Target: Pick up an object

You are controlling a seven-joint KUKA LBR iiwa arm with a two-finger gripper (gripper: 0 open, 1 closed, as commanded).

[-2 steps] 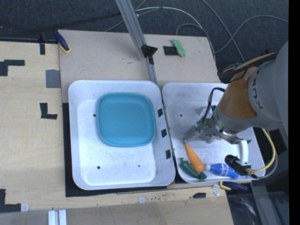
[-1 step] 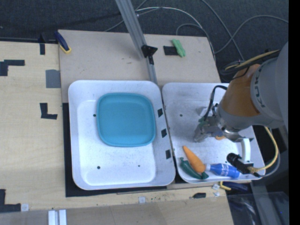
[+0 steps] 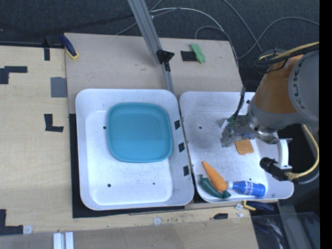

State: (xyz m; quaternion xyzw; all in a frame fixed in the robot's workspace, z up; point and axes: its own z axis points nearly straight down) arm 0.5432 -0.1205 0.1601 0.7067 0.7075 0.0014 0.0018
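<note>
Small orange block (image 3: 244, 147) lies flat in the right bin (image 3: 202, 113), touching the gripper (image 3: 230, 137) poised just left of it, probably lining up a grab, jaw state can't tell; carrot (image 3: 215, 176) and blue tube (image 3: 249, 189) nearby, teal plate (image 3: 139, 132) in left bin (image 3: 88, 139).

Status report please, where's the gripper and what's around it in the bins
Gripper low in right bin, beside orange block. Carrot, blue tube near front. Blue plate in left bin.
</note>
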